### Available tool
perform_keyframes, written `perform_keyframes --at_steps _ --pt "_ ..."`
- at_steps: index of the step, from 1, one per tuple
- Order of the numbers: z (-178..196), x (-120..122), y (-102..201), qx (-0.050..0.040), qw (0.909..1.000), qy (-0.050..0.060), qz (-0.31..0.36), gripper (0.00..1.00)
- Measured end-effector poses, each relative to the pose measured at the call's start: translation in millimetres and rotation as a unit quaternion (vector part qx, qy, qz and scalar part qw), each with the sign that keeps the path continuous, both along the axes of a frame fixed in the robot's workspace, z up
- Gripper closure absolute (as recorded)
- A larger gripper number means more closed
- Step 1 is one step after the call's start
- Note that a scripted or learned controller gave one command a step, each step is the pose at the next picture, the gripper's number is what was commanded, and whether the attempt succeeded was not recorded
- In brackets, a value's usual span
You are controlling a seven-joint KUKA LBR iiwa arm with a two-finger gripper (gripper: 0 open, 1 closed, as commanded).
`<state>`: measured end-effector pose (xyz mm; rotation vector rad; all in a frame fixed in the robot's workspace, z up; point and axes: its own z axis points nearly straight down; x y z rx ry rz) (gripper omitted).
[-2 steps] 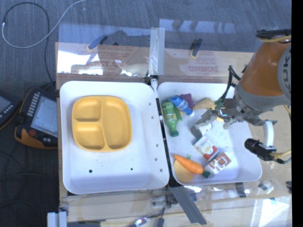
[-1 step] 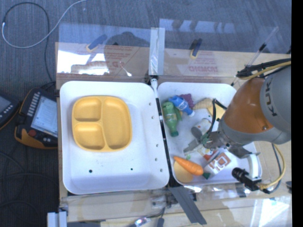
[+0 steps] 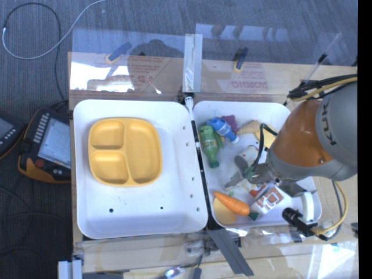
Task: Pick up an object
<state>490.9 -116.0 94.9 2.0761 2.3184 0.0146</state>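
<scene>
My gripper point(image 3: 236, 173) hangs low in the right bin point(image 3: 302, 202), near its middle, reaching in from the right. Its two grey fingers point(image 3: 240, 163) are spread, so it is open with nothing between them. A green bottle point(image 3: 208, 145) lies just left of it along the bin's left wall. A blue bottle point(image 3: 223, 128) and a purple item point(image 3: 231, 121) lie behind it. An orange carrot point(image 3: 232, 203) lies in front, over a yellow piece point(image 3: 225, 215). A red and white carton point(image 3: 268, 200) sits under the wrist. A white item point(image 3: 247, 154) touches the far finger.
The left bin point(image 3: 139, 214) holds a yellow divided plate point(image 3: 124, 151). A pale yellow object point(image 3: 251, 127) lies at the right bin's back. The arm's orange band point(image 3: 299, 138) covers the bin's right side. A teach pendant point(image 3: 46, 147) lies off the bench at left.
</scene>
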Motion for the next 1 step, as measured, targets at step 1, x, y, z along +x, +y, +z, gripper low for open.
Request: perform_keyframes --at_steps 1 --pt "-0.3 0.2 9.4 -0.0034 0.9963 0.001 0.086 0.00"
